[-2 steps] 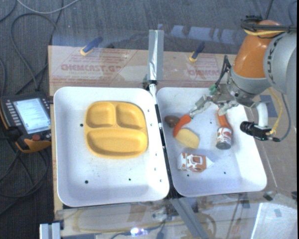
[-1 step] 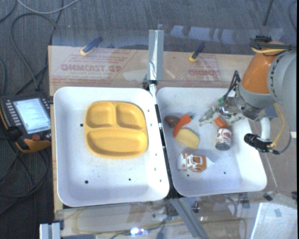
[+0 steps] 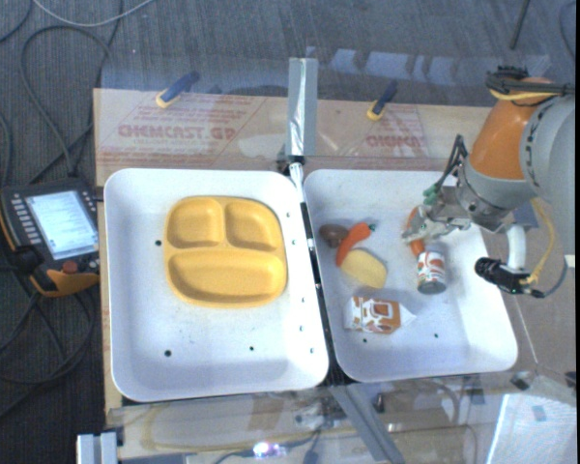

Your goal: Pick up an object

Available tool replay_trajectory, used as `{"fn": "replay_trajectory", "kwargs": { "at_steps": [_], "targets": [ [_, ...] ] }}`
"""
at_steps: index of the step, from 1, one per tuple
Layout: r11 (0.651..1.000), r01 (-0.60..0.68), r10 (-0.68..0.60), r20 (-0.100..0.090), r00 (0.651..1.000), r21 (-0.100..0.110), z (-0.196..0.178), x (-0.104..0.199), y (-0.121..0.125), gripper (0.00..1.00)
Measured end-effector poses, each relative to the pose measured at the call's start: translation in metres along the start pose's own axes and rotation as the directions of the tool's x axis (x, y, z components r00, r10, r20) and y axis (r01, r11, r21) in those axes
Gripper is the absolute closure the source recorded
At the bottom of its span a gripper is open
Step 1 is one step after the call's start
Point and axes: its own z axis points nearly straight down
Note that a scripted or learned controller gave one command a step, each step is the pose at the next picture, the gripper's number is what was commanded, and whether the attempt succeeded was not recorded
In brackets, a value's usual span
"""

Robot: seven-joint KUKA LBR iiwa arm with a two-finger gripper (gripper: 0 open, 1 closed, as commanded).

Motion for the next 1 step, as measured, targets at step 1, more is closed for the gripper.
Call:
{"fn": "replay_trajectory", "kwargs": {
  "at_steps": [1],
  "targets": [
    [0.993, -0.114, 0.114, 0.007, 0.993, -0.003, -0.1119, 0.0547, 0.0028, 1.0]
  ]
}}
